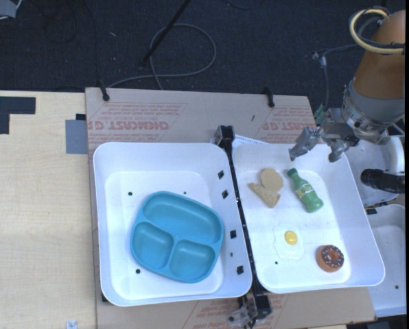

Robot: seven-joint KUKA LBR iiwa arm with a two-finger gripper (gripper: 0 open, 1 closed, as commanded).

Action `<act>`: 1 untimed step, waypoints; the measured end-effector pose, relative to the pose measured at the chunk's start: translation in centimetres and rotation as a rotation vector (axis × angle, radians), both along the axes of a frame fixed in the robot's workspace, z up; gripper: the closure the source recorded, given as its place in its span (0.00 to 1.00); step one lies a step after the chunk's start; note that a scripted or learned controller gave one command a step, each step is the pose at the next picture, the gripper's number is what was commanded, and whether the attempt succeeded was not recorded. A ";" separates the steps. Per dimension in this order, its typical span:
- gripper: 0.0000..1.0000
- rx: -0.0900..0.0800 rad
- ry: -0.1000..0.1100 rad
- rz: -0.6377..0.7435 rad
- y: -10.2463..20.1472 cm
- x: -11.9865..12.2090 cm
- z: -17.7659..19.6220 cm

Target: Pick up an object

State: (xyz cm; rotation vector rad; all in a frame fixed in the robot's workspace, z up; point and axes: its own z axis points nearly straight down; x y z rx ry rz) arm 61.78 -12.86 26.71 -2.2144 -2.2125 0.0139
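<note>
In the right bin (369, 249) lie a green toy bottle (305, 190), two tan bread-like pieces (270, 186), a fried egg (289, 242) and a brown frosted donut (330, 258). My gripper (320, 149) hovers over the bin's far edge, just above and behind the bottle. It is open, its two grey fingers spread wide with nothing between them. The grey and orange arm rises behind it at the upper right.
The left bin (101, 197) holds a blue divided plate (177, 236). A black divider (233, 204) with clips separates the bins. Both stand on a cardboard sheet (163, 118). Cables trail across the dark floor behind.
</note>
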 end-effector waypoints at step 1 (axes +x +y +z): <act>0.00 -0.002 -0.013 0.002 0.0 0.2 0.8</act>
